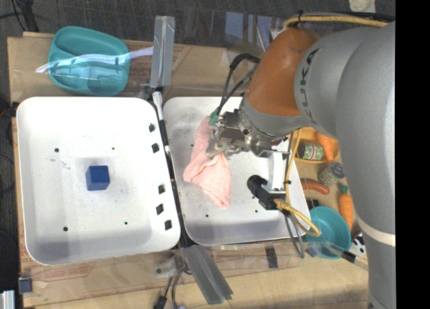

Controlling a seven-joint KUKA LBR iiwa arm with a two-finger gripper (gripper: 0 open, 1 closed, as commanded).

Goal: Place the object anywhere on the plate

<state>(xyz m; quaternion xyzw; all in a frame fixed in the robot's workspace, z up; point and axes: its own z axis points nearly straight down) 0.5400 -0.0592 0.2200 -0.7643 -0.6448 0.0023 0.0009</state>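
Crumpled pink cloth, soft folds, under metal gripper in smooth white bin.

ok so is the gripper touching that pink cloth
Touching. The camera view shows the gripper pressed into the bunched top of the pink cloth in the right bin.

Both bins look like smooth matt white plastic. The pink cloth is soft, nubby terry (towel-ish). The blue cube looks matt, the counter is bare wood, and the arm's grey shell is slightly glossy.
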